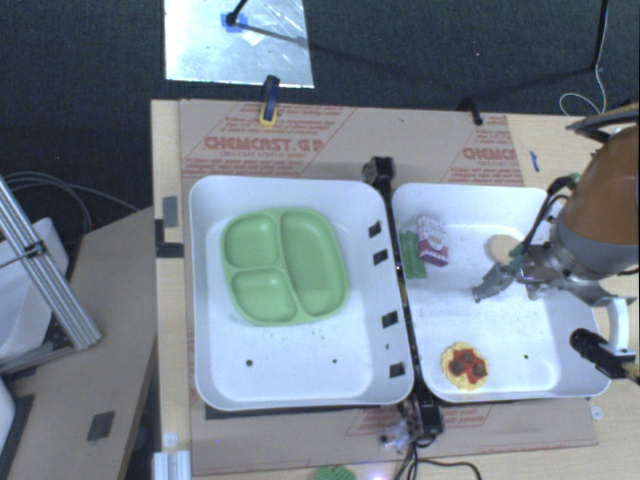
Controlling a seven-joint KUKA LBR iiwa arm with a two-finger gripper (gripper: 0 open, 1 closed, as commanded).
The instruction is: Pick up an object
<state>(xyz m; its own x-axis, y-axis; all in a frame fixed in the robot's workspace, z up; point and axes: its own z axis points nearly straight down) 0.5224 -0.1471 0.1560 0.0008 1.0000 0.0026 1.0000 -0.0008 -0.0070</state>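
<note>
Bins: smooth white plastic, slight sheen. Green tray: matt plastic. Bench: brown printed cardboard. Sheet behind: shiny metal. Floor: dark cloth-like.

At the frame's right edge, the arm is cut off, its upper body out of view. The end effector is too small and blurred to tell how its fingers stand. A pale round object in the right bin is partly hidden behind the arm (its kind cannot be told). A green item is cropped by the bottom edge. At left, a metal frame runs off the picture.
</note>
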